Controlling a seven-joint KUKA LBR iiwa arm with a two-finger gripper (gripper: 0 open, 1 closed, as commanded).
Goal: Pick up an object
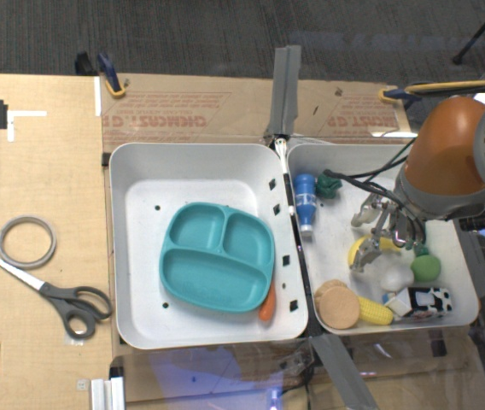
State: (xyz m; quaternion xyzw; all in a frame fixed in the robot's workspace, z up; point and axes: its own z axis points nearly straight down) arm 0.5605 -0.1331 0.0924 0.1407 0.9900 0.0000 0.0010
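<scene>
Corn cob [376, 312] and round cookie [338, 305] lie nearest us.
Above them, we see the gripper [371, 248] with fingers apart around a yellow toy [367, 248].

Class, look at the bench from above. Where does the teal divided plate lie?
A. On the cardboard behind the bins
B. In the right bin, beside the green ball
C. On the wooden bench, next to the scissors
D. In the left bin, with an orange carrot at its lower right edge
D: the teal divided plate lies flat in the left bin, and the orange carrot rests against its lower right edge.
</scene>
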